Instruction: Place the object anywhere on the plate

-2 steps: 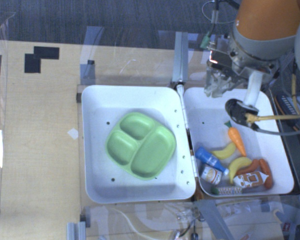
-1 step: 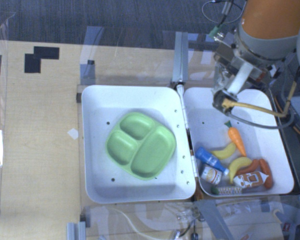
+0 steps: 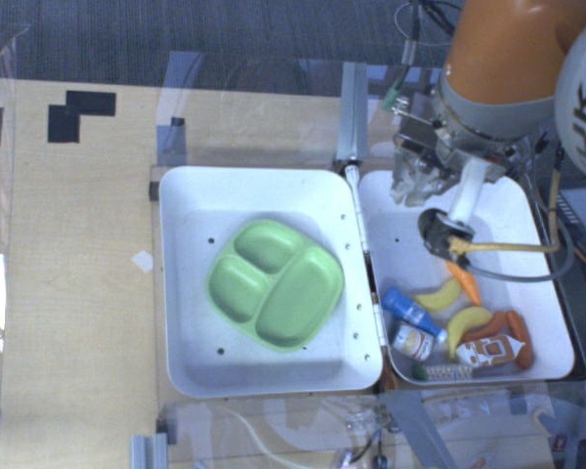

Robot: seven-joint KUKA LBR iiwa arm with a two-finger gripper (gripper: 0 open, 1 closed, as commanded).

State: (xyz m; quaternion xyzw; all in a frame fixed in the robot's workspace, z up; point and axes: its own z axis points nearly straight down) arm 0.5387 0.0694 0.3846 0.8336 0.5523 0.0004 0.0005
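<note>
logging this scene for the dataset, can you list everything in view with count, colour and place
bins: 2, white, side by side on the bench
plate: 1, green, three compartments, in the left bin
bottle: 1, blue, lower part of the right bin
can: 1, silver with dark label, below the bottle
banana pieces: 2, yellow, lower part of the right bin
carrot-like piece: 1, orange, above the bananas
ketchup-style bottle: 1, red-orange with white label, lower right corner of the right bin
bench: 1, light wood, with black marks at upper left
arm: 1, grey with orange band, top right
gripper: 1, grey metal, over the upper part of the right bin
</note>
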